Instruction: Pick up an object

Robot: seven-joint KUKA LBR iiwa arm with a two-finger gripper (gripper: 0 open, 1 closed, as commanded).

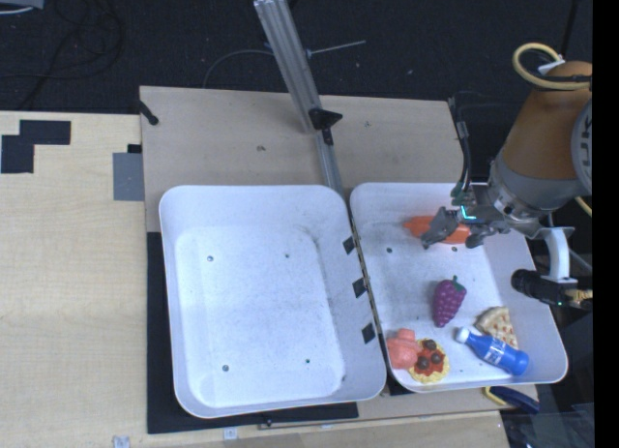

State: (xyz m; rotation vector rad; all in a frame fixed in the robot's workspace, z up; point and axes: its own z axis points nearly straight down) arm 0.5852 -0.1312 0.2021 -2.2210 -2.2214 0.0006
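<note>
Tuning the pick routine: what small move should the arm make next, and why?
Probably a short straight descent. The pincer sits right at the orange carrot-like toy near the right bin's far end, well apart from the purple grapes, but the view does not show the toy gripped.

Five small things lie in the right bin (387, 206), all candidates for me. An orange piece (422, 226), long and tapered like a carrot, lies flat near the bin's far side, partly hidden beneath my jaws. Near the middle a purple bunch of grapes (447, 300) with a dark stem lies with its point toward the near edge. At the near edge a pink-red lump (402, 347) touches a round yellow tart with dark berries (428, 362). To their right a blue bottle with a white cap (494, 350) lies on its side, just beside a tan waffle-like wedge (498, 321).
</note>
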